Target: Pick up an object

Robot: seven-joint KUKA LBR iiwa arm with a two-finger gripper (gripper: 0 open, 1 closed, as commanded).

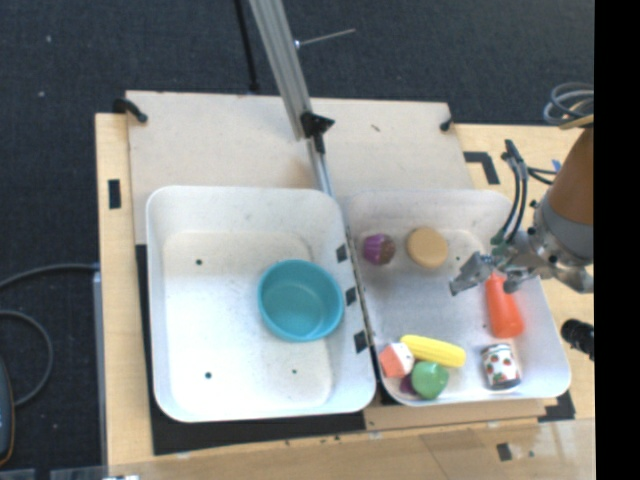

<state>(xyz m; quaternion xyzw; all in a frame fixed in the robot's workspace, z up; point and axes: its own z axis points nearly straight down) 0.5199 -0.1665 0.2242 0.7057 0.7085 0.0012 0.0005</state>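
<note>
A: Entry, right bin. Nearest candidate is the carrot — an orange, tapered toy lying lengthwise near the bin's right wall, just below the gripper.

B: Handling?

A: My guess is hollow plastic: light, stiff, smooth, so liable to slip or roll. Not fragile. Best taken across the thick middle, fingers square to its long axis; the tapered end would squirt out.

B: State of the pincer?

A: Spread, as far as I can make out. One grey finger juts left over the bin floor, another part sits by the carrot's top end. Nothing between them. It may be touching the carrot's tip — the view is too coarse to say.

B: Other options?

A: Tan disc and purple ball along the top, well apart from the gripper. Banana, green ball and a red-white block crowd the lower corner, touching; a poor pick. A printed can lies below the carrot.

B: Left bin?

A: A blue bowl, out of present reach.
</note>
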